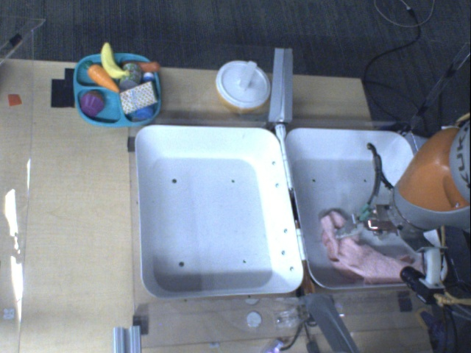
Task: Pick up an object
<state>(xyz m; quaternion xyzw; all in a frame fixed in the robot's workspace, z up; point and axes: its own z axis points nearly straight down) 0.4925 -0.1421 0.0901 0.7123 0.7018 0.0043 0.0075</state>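
Two shallow white bins sit side by side on the bench. The left bin (210, 212) lies bare-floored, and the right bin (324, 168) holds the work. The grey arm with its orange band (430, 179) reaches in from the right, low over the near part of the right bin. Under it lies a crumpled pink cloth (360, 259), spread along the bin's near wall and toward its right side, the one thing there to pick up. The gripper (352, 229) is down at the left, upper edge of the cloth, touching or just above the fabric; whether it is spread or pinched cannot be told from this slant, and no fabric can be seen held in it. Judged from this, the reach is done but the grasp and lift are not: the cloth looks to be flat on the bin floor. On the far left stands a blue tray of toy food (118, 88), and a round white-lidded container (243, 85) near the bins' far edge
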